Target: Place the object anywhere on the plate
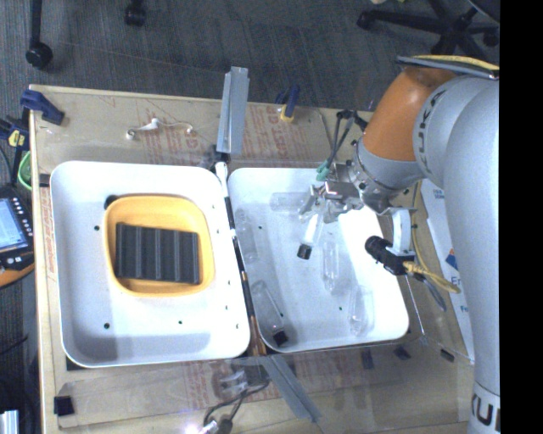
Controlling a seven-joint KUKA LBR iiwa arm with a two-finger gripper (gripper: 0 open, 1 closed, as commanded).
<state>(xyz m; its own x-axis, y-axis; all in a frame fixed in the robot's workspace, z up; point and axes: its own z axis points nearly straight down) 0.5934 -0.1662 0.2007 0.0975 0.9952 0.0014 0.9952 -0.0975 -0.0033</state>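
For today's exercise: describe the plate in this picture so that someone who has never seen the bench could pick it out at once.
Start with the two white bins side by side on the bench and take the left bin. The plate lies in its upper middle: a rounded yellow-orange rectangle. It stands out by its colour and by the dark ribbed block resting on it.

Dark grey carpet floor [170, 38] behind the wooden bench [110, 119]; seemingly 2 chair bases [424, 21].
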